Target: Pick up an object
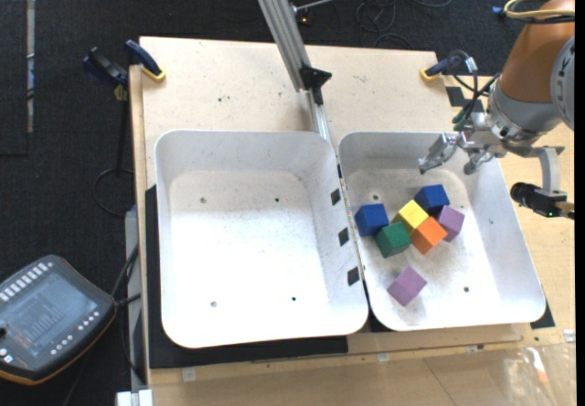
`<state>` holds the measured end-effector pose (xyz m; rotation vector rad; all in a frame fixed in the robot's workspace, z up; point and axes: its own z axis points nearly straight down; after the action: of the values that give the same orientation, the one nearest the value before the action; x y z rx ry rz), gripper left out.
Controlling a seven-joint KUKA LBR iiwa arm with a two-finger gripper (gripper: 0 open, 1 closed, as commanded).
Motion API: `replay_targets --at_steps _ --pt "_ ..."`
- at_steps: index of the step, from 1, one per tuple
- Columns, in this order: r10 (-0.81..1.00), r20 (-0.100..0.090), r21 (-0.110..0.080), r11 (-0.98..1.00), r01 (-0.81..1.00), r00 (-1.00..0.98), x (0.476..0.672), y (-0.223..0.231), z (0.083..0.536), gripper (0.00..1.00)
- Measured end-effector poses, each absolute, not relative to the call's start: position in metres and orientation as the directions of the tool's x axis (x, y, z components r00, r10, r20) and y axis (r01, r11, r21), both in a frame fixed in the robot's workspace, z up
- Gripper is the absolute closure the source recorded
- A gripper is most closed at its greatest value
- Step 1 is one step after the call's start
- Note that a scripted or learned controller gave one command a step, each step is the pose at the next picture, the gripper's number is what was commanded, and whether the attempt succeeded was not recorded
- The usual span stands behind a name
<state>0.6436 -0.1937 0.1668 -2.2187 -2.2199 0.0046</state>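
Several small cubes lie in the right bin (512, 267). A blue cube (370, 219) sits left of a green cube (394, 238), a yellow cube (413, 214) and an orange cube (428, 234). Another blue cube (432, 197) and a purple cube (452, 221) sit at the cluster's right. A second purple cube (407, 285) lies alone nearer the front. My gripper (454, 155) hangs over the bin's back right part, above and behind the cluster. Its fingers are spread open with nothing between them.
The left bin (183, 212) stands beside the right one. A slanted metal pole (279, 16) crosses the back of the bench down to the bins' divide. Clamps sit at the bench's back corners (146, 61). A teach pendant (46, 317) lies at the lower left.
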Motion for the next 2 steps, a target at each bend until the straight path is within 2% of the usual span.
replay_targets --at_steps 1,2 --pt "1.0 0.0 -0.004 0.004 1.0 -0.004 0.651 -0.19 0.119 0.0" --pt "1.0 -0.002 0.003 0.005 1.0 -0.005 0.653 -0.191 0.133 1.0"
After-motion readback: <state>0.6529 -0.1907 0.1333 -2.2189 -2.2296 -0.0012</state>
